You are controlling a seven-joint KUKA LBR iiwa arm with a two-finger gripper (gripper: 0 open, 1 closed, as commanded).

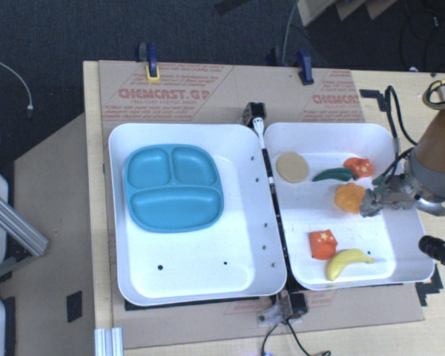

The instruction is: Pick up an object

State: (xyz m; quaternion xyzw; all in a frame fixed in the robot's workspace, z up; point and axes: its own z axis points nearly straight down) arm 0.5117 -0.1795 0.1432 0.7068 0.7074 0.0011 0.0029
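Dark carpet surrounds the counter (208,87), a board-topped surface carrying two shallow white bins side by side. Sitting in the left bin (241,265) is a blue divided plate (175,187). Across the right bin (300,269) lie a round tan disc (292,167), a green pepper-like piece (332,174), a red toy tomato (358,167), an orange fruit (349,197), a red block with white spots (322,244) and a yellow banana (346,262).

Reaching in from the right, the hand (376,201) sits low at the orange fruit's right side, apparently touching it. Whether it is spread or pressed together I cannot tell; the dark metal blurs together there, and nothing is clearly pinched.

The orange fruit looks like the likeliest target. Its round body is the risk: a grip landing off-centre, on the right flank alone, would probably squeeze it sideways toward the green piece and the tomato rather than capture it. A lift from such a hold could come up with nothing. The bin's right wall is also near the wrist, leaving little room to re-approach.
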